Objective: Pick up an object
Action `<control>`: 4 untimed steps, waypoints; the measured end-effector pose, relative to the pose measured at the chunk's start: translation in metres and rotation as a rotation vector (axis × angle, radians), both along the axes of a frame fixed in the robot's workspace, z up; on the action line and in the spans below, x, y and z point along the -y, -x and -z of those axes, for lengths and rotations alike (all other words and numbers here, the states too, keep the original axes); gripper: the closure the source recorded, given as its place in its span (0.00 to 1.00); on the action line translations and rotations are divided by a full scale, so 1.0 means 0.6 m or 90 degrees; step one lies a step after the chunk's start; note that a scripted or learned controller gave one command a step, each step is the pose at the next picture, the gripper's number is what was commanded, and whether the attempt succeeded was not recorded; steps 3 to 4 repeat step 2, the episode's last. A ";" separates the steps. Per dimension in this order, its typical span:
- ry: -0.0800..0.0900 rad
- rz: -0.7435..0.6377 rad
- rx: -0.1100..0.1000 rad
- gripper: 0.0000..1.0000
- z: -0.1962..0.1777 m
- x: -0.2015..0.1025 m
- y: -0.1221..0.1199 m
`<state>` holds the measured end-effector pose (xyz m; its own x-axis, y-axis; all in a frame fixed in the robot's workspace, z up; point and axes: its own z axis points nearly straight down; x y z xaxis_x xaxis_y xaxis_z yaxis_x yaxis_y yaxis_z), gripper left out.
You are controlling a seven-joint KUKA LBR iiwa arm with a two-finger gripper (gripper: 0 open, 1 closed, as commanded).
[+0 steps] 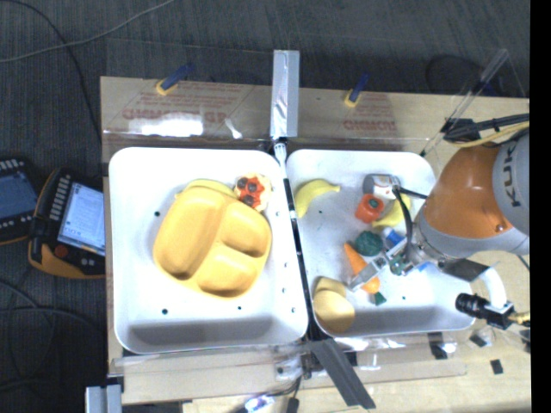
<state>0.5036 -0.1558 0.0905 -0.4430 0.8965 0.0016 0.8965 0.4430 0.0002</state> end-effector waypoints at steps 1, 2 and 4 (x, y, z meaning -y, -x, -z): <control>-0.003 -0.003 -0.001 1.00 -0.012 -0.002 -0.004; 0.002 0.080 -0.005 1.00 -0.149 -0.118 -0.144; 0.002 0.080 -0.005 1.00 -0.149 -0.118 -0.144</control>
